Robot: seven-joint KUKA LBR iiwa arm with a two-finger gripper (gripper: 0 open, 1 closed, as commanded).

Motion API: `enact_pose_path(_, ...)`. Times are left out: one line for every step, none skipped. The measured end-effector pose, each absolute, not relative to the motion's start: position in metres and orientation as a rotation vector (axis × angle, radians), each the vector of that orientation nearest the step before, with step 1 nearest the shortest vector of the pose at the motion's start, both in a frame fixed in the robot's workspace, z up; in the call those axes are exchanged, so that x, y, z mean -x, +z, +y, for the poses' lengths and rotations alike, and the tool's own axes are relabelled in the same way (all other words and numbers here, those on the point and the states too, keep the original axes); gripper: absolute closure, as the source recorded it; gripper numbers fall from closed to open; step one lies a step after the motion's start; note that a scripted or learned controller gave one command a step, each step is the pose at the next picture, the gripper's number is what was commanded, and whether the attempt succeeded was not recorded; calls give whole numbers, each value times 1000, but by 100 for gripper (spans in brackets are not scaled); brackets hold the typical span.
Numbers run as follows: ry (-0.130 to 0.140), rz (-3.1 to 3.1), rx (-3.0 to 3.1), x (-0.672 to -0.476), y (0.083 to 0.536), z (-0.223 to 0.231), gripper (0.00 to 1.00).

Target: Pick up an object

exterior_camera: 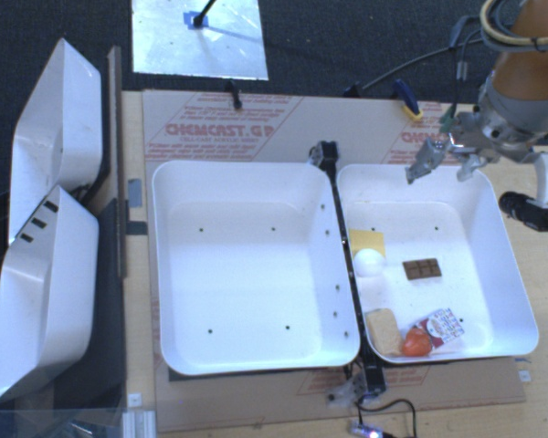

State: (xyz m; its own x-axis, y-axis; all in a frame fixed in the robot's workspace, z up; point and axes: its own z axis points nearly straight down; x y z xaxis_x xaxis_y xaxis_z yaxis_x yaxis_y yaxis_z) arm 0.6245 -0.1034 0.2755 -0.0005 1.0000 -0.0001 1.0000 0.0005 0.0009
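Seeing the gripper [441,165] hanging over the far rim of the right bin [507,245], fingers spread apart and pinching nothing. Finding every candidate well apart from it, down toward the bin's near and inner side: a yellow square [366,242] touching a white ball [369,262], a brown block [421,268] lying alone on the floor, then a tan slab [382,328], an orange-red lump [416,340] and a red-and-white packet [444,324] crowding together at the near edge.

Judging the risks:
- Descending right here, probably closing on bare floor or clipping the rim.
- Going for the ball, likely nudging it and sending it rolling away (round, smooth, nothing bracing it).
- Reaching into the near cluster, risking a finger landing on a neighbour instead of beside the target.
- Trying the flat square or block, possibly scraping over the top without getting under.

Leaving the left bin [247,272] out of it.
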Motion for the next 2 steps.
enact_pose_path(-7,2220,-2230,-572,195,-142,0)
enact_pose_path(-9,2224,-2230,-523,85,-153,0)
